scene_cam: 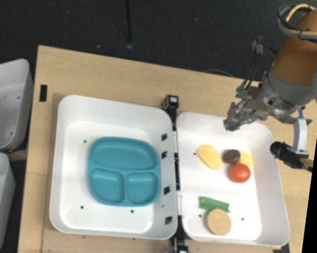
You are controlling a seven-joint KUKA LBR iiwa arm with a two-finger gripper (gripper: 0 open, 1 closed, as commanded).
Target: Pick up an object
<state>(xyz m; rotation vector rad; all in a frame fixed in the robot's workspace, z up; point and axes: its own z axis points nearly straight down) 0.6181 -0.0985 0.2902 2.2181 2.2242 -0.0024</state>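
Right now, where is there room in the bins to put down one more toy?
The right bin has bare floor at its far left corner, beside the gripper, and between the yellow piece and green piece. It is crowded around the tomato. In the left bin, a bare strip runs around the blue tray.

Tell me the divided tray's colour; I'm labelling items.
Teal blue tray, seen clearly in the camera view.

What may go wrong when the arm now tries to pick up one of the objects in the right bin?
1. The red ball, a dark piece and a yellow piece lie crowded together, so a grasp may push neighbours or close on two.
2. The green piece touches the tan disc; both look flat and may slip.
3. The gripper hangs over the right bin's far rim, apart from every object.
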